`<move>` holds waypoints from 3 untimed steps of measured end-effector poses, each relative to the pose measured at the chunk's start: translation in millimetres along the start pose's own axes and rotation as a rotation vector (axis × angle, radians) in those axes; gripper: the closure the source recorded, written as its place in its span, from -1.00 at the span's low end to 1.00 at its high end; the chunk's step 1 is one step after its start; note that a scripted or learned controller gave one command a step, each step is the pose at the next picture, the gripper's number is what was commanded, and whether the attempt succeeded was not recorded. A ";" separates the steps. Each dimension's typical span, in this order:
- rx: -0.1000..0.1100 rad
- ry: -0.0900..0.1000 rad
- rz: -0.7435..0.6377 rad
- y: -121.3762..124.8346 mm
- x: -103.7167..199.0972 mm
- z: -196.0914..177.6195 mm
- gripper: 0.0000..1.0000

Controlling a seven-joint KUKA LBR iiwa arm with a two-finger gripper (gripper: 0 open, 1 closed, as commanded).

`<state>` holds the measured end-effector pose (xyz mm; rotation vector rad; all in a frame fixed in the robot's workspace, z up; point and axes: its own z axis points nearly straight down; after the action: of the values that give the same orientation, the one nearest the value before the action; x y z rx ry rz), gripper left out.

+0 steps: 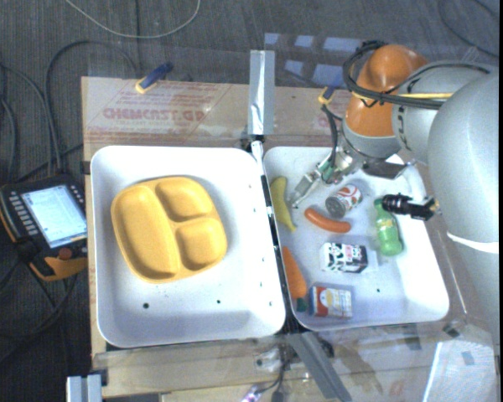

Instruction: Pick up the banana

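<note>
At the near edge of the right bin [436,304] we see a carton [329,301] and a carrot [294,276] along the left wall, then a milk box [345,257] and a green bottle [388,231] further in. Beyond those lie a sausage [327,220] and a can [344,199]. The left bin [109,308] carries a yellow tray [169,226].

The banana [280,203] lies flat on the right bin's floor, against the left wall, just left of the sausage. Its long axis runs near-to-far, roughly along the divider, with one tip pointing to the far wall and the other bending slightly rightward at the near end.

The gripper [300,195] hangs just right of the banana's far half, its fingers slightly parted with nothing between them. We judge the task not yet done: the banana rests unlifted, and the grasp and lift remain
</note>
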<state>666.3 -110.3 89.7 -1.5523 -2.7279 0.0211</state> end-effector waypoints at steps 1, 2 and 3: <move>-0.014 0.002 -0.034 7.0 76.5 -95.2 -1.00; -0.013 0.002 -0.039 -22.9 32.2 -94.3 -1.00; -0.017 -0.001 -0.419 -33.4 23.3 -2.1 -1.00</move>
<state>625.7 -107.2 92.1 -0.9533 -2.9971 -0.0020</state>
